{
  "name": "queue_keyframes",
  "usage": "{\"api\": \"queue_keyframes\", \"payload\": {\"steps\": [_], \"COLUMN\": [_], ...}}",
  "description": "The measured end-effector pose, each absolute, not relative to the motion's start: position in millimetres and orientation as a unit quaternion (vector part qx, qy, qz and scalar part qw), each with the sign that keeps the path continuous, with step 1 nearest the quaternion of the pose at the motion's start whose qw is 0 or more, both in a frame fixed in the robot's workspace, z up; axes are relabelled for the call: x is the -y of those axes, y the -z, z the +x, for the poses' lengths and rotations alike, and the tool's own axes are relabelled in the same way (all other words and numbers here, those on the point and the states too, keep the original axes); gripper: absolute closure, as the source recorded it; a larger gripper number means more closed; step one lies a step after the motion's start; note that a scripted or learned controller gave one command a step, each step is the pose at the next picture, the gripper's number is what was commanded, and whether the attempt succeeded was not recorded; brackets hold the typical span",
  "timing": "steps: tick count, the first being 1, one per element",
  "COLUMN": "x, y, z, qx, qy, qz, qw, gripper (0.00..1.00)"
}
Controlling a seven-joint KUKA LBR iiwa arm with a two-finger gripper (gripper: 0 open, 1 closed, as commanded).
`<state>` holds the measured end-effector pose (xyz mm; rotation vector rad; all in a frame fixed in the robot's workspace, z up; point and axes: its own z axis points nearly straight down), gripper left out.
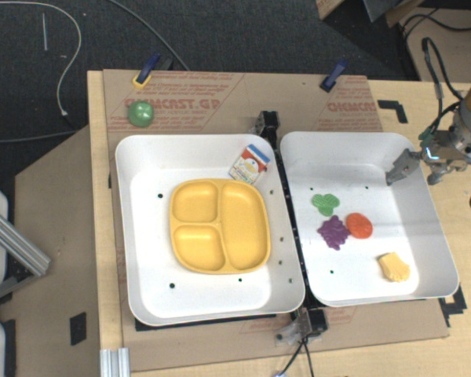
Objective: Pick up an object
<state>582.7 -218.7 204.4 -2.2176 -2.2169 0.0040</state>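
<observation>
Toys clustered mid right bin (424, 277): green (325, 203), purple (333, 231), orange (359, 225), yellow (393, 266) nearer the front rim, open floor behind them, gripper (418, 168) over the bin's far right edge, fingers spread, holding nothing.

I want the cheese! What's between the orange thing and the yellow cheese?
Nothing: in the camera view just bare white bin floor lies between the orange piece and the yellow cheese.

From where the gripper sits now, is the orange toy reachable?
Probably yes. The gripper hangs over the right bin, and the orange toy lies uncovered, though the purple toy touches it.
</observation>
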Motion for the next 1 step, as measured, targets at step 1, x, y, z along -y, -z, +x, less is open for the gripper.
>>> {"api": "queue_keyframes", "payload": {"steps": [1], "x": [215.3], "y": [-159.5], "z": [575.8], "qx": [0.707], "qy": [-0.0011], "qz": [-0.707], "qw": [0.003], "gripper": [0.0]}}
